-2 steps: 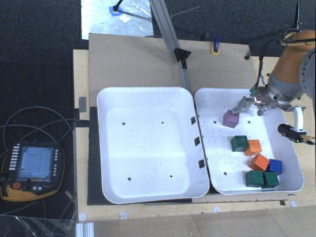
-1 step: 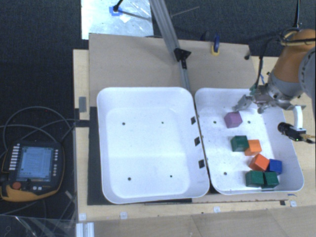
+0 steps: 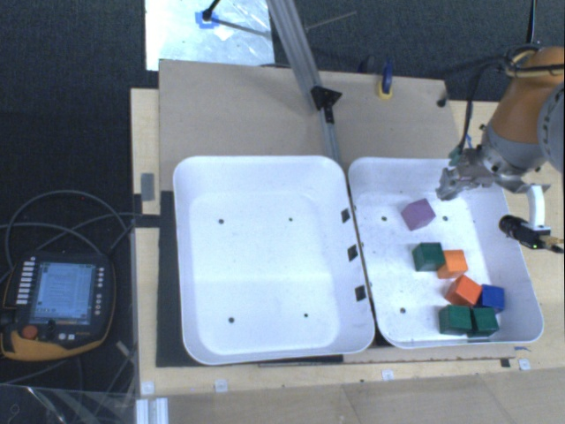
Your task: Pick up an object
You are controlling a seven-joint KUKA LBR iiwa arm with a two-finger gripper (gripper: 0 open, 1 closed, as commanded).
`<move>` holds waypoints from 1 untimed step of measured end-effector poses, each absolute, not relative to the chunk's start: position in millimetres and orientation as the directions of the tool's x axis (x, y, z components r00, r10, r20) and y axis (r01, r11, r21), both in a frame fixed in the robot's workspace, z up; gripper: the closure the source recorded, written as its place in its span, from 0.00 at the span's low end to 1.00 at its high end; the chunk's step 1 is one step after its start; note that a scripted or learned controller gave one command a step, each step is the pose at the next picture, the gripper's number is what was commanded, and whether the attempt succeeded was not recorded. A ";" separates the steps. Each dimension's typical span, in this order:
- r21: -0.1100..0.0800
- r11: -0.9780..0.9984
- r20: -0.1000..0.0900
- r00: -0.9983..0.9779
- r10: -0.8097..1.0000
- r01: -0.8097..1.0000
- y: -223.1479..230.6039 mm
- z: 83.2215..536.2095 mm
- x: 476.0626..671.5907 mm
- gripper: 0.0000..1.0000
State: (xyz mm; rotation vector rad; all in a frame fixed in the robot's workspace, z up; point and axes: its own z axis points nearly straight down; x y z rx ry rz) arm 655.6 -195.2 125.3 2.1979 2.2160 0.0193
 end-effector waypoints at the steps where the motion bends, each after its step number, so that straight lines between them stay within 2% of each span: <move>1: 0.008 0.005 -0.003 -0.005 1.000 1.000 -203.7 175.0 660.5 1.00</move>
